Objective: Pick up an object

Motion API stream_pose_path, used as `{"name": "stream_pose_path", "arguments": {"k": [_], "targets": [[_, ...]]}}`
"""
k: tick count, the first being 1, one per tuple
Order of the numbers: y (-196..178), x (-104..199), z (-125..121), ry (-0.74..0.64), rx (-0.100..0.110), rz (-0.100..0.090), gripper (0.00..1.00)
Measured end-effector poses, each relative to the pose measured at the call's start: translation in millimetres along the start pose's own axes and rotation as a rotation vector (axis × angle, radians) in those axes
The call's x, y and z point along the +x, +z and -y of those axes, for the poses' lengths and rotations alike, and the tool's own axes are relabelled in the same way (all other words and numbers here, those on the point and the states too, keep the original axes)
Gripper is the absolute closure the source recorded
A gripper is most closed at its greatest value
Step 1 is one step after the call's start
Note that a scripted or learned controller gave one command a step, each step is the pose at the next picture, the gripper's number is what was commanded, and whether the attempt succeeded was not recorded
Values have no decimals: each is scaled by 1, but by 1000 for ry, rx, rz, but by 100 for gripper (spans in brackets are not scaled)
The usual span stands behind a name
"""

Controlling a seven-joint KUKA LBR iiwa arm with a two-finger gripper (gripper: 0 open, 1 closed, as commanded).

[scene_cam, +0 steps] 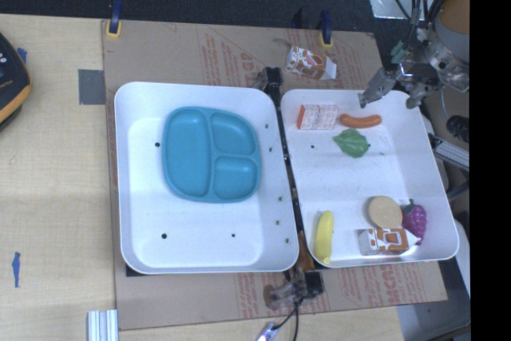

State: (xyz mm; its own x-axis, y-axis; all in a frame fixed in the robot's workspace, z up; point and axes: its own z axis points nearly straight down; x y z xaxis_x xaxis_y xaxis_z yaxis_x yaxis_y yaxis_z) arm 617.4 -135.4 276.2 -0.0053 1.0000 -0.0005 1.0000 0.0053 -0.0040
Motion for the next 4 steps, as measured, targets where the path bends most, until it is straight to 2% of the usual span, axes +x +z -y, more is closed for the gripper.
{"name": "stream_pose_path", "arguments": {"k": [1,2,3,4], "targets": [[104,-42,8,1,1,1,0],[185,-41,-39,-2,1,1,0],[174,-21,-39,-2,1,0,0],[184,-32,-31,0,1,1,0]]}}
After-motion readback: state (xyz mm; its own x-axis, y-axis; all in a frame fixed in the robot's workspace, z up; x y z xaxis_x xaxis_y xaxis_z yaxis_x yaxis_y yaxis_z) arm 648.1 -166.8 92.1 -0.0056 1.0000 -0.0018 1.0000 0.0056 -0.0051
